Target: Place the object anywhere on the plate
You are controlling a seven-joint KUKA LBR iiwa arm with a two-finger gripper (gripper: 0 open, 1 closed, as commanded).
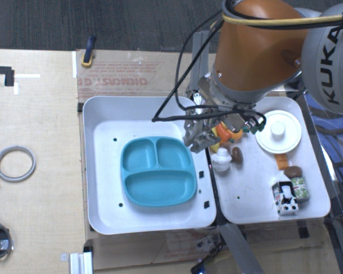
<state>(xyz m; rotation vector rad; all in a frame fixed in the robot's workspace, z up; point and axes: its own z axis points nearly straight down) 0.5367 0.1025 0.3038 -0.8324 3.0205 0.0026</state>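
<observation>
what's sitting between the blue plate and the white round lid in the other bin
In the camera view, between the blue plate and the white lid hangs the gripper, with a small cluster beside it: an orange toy, a brown piece and a white piece.

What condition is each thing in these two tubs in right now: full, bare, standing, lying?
Blue three-compartment plastic plate: flat in left white bin, nothing on it.
Round white lid: flat in right white bin.
Black-and-white cow-patterned carton: at right bin's front.
Small toys: clustered under gripper, off plate.
</observation>
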